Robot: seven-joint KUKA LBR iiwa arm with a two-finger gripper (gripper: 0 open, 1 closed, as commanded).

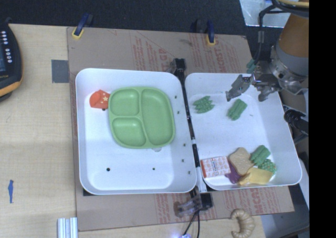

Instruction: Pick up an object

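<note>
A: Where is the gripper (249, 89)?

B: Over the right bin (210, 127), near its far right corner. The arm (294, 38) comes in from the right edge, and the 2 fingers (234, 90) are spread apart with nothing between them.

A: What lies closest to it?

B: A green pickle-like piece (237, 109), just beside the fingers toward the near side and apart from them. A second green piece (203, 105) lies closer to the bin's left wall, at about the same depth.

A: Anything else in that bin?

B: A cluster along the near edge. A small red-and-white carton (214, 166) sits by the near left corner. Beside it is a tan slice of bread (241, 160), then a yellow wedge (256, 176) touching the near wall, with something purple (232, 177) peeking from under the bread. 2 more green items (262, 158) sit at the right end of the cluster; I cannot tell exactly what they are.

A: And the left bin (94, 174)?

B: It carries a green divided plate (142, 117) with 3 compartments, set toward the far edge. A red object with a yellow star (99, 99) touches the plate's left rim, near the bin's far left corner.

A: Around the bins?

B: Both rest on a cardboard sheet (131, 48) clamped at its far edge by a yellow clip (80, 27) and a blue clip (210, 35).
</note>
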